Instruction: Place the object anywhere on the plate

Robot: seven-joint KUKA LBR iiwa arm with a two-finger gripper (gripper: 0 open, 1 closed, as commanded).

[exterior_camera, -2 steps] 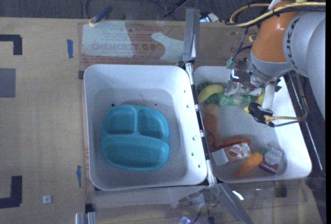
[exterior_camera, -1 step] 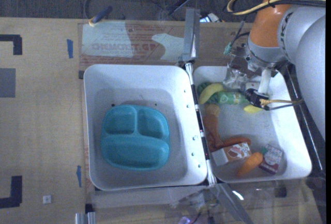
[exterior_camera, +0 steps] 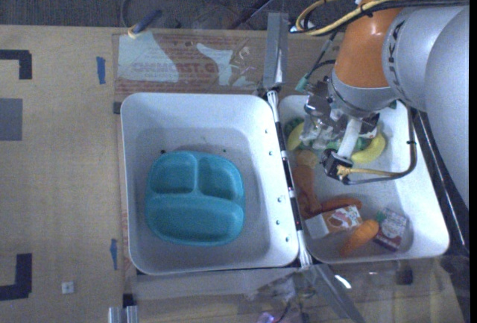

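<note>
A teal divided plate (exterior_camera: 195, 197) lies in the left white bin (exterior_camera: 141, 109), a little left of its middle, with nothing on it. My gripper (exterior_camera: 326, 136) hangs low over the upper part of the right bin (exterior_camera: 428, 209), among toy foods. A yellow banana (exterior_camera: 370, 152) shows just to its right, and a yellow-green piece (exterior_camera: 296, 133) just to its left. The wrist hides whatever lies directly under the gripper.
In the right bin's lower half lie a brown oblong food (exterior_camera: 304, 176), a small carton (exterior_camera: 339, 221), an orange carrot (exterior_camera: 359, 237) and a small packet (exterior_camera: 391, 228). The wall between the two bins (exterior_camera: 285, 172) stands between gripper and plate.
</note>
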